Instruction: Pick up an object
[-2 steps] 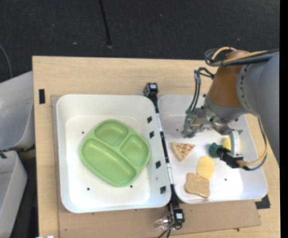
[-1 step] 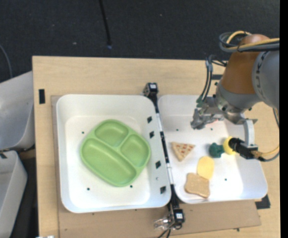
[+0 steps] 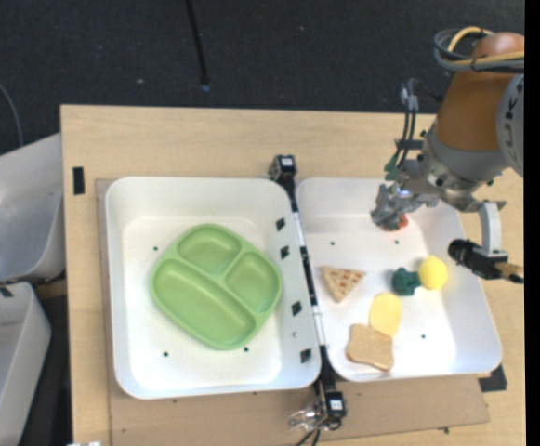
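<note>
My gripper [image 3: 389, 208] hangs low over the far part of the right bin [image 3: 455, 337], under the grey wrist and orange band. A small red object [image 3: 401, 220] peeks out just below it; whether it is gripped cannot be made out. Nearer the front lie a pizza slice [image 3: 342, 282], a dark green piece [image 3: 402, 281], a yellow ball [image 3: 433, 272], a pale yellow piece [image 3: 387, 312] and a slice of toast [image 3: 370, 347].
The left bin [image 3: 130, 360] holds a green divided plate [image 3: 217, 284]. A black-clipped divider [image 3: 299, 268] runs between the bins. A black cylinder [image 3: 469, 255] juts from the arm over the right bin's right side.
</note>
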You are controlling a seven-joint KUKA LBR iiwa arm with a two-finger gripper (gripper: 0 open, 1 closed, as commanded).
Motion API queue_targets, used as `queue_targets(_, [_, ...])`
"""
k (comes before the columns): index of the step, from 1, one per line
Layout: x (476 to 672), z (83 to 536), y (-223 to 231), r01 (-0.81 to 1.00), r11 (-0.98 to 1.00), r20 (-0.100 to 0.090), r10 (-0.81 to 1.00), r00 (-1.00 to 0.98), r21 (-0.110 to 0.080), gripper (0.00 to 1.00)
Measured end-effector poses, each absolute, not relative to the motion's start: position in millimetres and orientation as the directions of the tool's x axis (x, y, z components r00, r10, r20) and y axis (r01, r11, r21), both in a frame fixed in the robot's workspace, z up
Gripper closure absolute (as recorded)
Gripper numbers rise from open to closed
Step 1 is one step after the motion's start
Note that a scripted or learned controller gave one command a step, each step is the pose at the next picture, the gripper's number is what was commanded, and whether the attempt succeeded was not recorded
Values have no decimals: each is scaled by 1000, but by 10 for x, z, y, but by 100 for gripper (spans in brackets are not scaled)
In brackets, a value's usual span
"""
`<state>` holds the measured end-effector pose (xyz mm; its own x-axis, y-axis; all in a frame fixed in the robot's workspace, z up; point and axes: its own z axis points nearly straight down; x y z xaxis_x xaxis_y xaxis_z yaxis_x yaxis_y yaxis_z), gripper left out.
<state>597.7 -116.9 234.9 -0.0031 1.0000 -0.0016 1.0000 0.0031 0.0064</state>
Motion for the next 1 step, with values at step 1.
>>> queue_targets(1, [5989,2755,-1183,1000,2,-2,1000,-2,6,100])
